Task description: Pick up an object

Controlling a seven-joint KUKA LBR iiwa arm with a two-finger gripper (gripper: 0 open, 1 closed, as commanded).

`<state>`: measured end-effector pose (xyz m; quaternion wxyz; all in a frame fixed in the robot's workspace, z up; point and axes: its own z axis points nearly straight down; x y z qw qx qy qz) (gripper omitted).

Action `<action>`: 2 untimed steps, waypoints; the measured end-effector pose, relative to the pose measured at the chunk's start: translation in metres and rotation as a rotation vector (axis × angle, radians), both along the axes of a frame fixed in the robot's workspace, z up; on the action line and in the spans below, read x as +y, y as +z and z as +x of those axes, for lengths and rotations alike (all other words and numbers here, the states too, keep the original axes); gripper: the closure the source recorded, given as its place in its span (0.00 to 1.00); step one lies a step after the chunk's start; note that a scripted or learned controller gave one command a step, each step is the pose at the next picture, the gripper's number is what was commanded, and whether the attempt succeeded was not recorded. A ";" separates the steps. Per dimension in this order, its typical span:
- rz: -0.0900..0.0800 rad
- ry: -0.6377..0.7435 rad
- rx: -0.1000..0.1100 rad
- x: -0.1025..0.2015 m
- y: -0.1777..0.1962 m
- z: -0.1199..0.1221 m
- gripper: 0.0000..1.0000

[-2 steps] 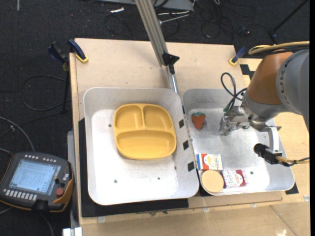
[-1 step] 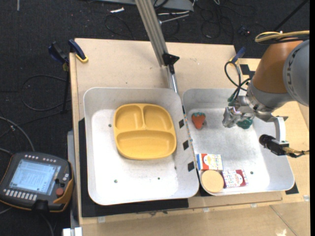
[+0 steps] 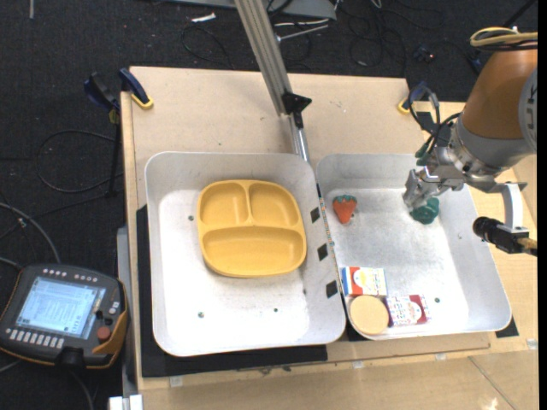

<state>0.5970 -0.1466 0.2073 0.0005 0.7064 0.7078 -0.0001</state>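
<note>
Two white bins sit side by side on the surface (image 3: 214,101). The claw (image 3: 419,193) hangs low in the right bin (image 3: 461,272), directly over a teal object (image 3: 425,211), positioned for a grasp; its closure cannot be judged. A strawberry toy (image 3: 344,208) lies nearby.

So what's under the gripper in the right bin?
A teal object sits just below the gripper in the right bin. The gripper covers its top, so its full shape is hidden.

right bin (image 3: 479,306) middle open | cartons (image 3: 385,295) crowd near edge | strawberry (image 3: 344,208) left
</note>
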 end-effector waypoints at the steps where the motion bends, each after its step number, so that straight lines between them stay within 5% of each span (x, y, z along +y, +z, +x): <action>1: 0.000 0.000 -0.002 0.000 0.022 0.001 1.00; 2: 0.003 0.006 -0.002 0.058 0.032 0.014 1.00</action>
